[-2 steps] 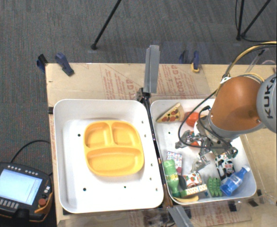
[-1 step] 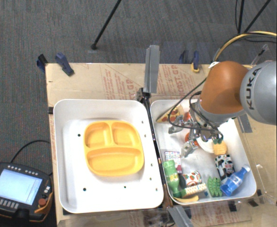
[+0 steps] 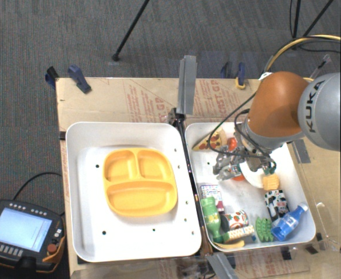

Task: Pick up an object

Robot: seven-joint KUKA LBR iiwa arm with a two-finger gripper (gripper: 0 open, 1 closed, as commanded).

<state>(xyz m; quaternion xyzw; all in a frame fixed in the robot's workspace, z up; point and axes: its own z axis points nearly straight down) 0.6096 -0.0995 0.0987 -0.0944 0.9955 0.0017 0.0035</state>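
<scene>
While the end effector hovers in the right bin, can't tell its grip | toys crowd the near edge | left bin's yellow tray has room around it

The arm runs off the right edge, and its orange band hides the right bin's far right corner. The gripper is a blurred tangle. A white dish lies partly hidden beneath it.

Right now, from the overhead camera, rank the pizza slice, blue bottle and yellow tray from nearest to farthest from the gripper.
Measured from the gripper:
1. Pizza slice, up-left in the right bin.
2. Blue bottle, that bin's lower right corner.
3. Yellow tray, in the left bin.
</scene>
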